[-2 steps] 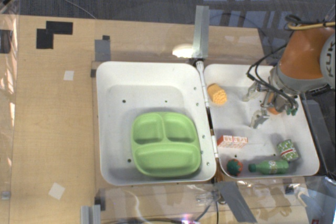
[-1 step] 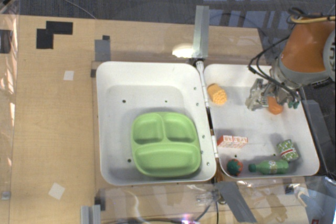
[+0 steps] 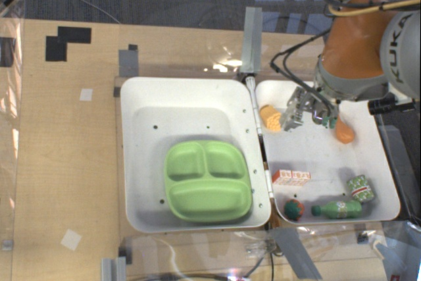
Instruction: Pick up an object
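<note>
My gripper (image 3: 294, 116) hangs over the back of the right bin (image 3: 388, 174), its metal fingers pointing down and left. A yellow corn cob (image 3: 270, 117) lies just left of the fingertips, close to them. An orange carrot (image 3: 343, 131) rests to the right of the gripper. Nearer the front lie a small red and white packet (image 3: 291, 176), a green and white can (image 3: 360, 187), a green bottle (image 3: 337, 208) on its side and a small red and green fruit (image 3: 293, 208). I see nothing held between the fingers.
The left bin (image 3: 141, 141) holds a green divided plate (image 3: 207, 179). A grey post (image 3: 252, 39) stands behind the ridge between the bins. Black cables (image 3: 296, 52) loop from the wrist over the right bin's back edge.
</note>
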